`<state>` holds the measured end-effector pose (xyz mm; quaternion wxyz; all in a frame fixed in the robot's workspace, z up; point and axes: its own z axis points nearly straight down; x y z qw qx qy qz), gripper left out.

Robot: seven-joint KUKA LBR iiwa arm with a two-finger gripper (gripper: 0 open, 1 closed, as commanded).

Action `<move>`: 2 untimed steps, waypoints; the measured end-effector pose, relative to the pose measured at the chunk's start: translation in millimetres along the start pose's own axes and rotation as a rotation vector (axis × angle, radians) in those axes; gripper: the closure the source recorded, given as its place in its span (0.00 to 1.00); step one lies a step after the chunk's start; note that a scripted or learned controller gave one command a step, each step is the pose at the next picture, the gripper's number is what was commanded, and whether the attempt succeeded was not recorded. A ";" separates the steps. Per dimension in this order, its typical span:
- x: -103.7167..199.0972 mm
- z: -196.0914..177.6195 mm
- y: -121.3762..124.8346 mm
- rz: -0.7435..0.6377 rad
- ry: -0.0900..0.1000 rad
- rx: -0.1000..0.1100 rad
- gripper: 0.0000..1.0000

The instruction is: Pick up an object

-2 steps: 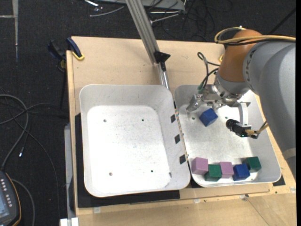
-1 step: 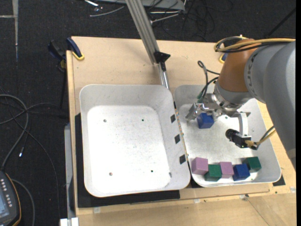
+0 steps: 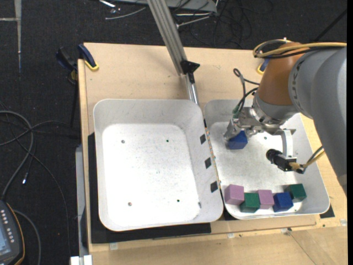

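Right bin (image 3: 314,203): gripper (image 3: 236,132) at blue block (image 3: 237,141), jaws look pinched on it, hard to confirm. Pink, green, pink, blue, green blocks (image 3: 265,198) along near wall. Left bin (image 3: 105,115) alongside.

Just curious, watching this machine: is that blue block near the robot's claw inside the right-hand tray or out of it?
Inside. The blue block sits within the right bin's rim, beside the gripper.

One fixed camera, high above the bench (image 3: 138,57), looking down at a slant. Far enough to take in both bins: left bin (image 3: 105,112) at centre frame, right bin (image 3: 314,200) at lower right. Dark floor along top and left edges. Arm (image 3: 309,76) entering from the right.
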<state>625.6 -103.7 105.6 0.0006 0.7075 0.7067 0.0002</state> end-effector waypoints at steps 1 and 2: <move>0.1 -9.4 0.1 0.000 0.000 0.000 1.00; 67.5 -95.3 49.4 -0.011 0.002 -0.011 1.00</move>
